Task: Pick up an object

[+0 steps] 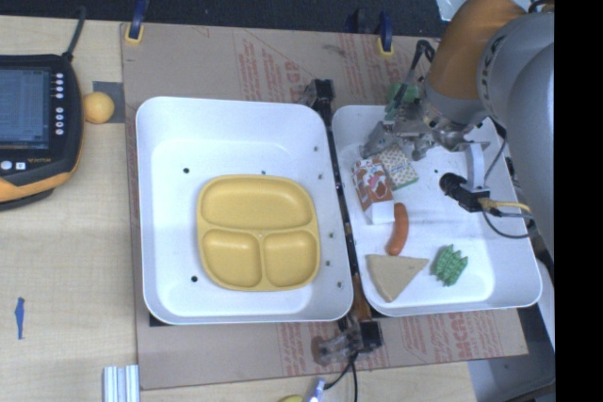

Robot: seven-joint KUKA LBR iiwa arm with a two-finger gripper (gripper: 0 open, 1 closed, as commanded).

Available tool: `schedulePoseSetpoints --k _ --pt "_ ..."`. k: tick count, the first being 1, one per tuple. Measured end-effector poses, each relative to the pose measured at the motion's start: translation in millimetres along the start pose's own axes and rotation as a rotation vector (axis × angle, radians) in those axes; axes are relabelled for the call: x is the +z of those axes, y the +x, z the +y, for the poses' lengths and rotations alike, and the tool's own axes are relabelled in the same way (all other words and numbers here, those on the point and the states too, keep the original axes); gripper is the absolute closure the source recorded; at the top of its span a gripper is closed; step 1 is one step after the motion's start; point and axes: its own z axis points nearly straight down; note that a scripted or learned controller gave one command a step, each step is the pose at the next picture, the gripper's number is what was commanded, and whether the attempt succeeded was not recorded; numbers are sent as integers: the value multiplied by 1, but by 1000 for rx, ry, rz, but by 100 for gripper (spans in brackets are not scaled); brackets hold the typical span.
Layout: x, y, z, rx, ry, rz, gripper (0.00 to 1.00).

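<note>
I count two white bins on my tabletop. One yellow divided tray lies in the left bin. The right bin holds one sausage, one tan wedge, one green piece and two small packets.

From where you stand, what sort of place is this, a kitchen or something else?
Probably a robot test lab, not a kitchen. A grey arm reaches over two white bins on clamped cardboard, the food looks like toys, such as a sausage, and a handheld control screen lies beside them.
</note>
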Motion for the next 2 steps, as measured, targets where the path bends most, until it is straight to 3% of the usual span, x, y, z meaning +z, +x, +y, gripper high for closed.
schedulePoseSetpoints --k 1,2 --pt "-88 -41 0 2 -5 -1 0" --pt "-8 10 -9 0 0 0 0"
